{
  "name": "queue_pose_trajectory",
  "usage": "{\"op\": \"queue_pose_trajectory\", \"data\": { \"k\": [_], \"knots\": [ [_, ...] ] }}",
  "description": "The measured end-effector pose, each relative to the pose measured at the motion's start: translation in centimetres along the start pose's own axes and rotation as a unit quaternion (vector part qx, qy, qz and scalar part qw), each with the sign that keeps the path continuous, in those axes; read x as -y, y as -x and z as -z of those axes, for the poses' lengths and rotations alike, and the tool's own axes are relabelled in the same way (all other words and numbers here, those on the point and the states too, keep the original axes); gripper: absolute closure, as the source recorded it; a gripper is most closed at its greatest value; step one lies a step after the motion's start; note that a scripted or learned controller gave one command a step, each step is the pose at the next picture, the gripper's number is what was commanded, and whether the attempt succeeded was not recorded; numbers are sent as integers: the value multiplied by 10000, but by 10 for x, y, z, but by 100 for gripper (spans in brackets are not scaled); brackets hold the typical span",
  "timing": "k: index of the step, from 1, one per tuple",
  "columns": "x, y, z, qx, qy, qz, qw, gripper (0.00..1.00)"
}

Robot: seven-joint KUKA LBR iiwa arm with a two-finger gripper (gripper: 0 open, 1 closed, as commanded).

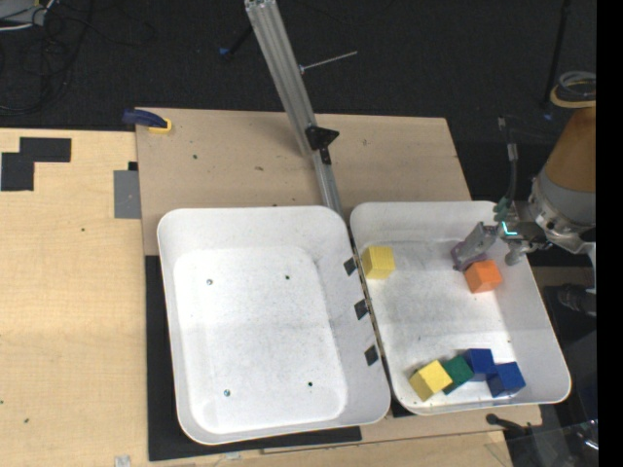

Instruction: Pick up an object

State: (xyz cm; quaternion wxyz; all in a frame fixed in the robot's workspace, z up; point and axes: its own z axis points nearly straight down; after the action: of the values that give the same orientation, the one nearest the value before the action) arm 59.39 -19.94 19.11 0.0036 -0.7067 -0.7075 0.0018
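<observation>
at about three o'clock in the camera view, the arm (569, 178), grey with an orange band, reaches over the right-hand white bin (443, 224). its tool (479, 253) sits low above the upper right part of that bin, with grey fingers (472, 246) pointing toward nine o'clock. whether the tool is wide or narrow cannot be told from this slant, and nothing is seen between the fingers.

an orange block (483, 276) lies on the bin floor just at five o'clock of the tool, close beside it; contact cannot be told. a yellow block (379, 262) rests near the bin's left wall, at nine o'clock of the tool and well apart from it. at the bin's six o'clock edge a cluster sits together: a second yellow block (429, 378), a green block (458, 370) touching it, and two blue blocks (481, 361) (505, 378) just beside.

the left-hand white bin (185, 236) lies beside the first on the wooden table (234, 159). a metal rail (287, 76) slants from twelve o'clock down toward the gap between the bins.
</observation>
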Motion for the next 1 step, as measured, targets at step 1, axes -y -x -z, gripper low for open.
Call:
{"op": "queue_pose_trajectory", "data": {
  "k": [1],
  "knots": [
    [-1, 0, 3, 8, 21, 11, 10000, 0]
  ]
}}
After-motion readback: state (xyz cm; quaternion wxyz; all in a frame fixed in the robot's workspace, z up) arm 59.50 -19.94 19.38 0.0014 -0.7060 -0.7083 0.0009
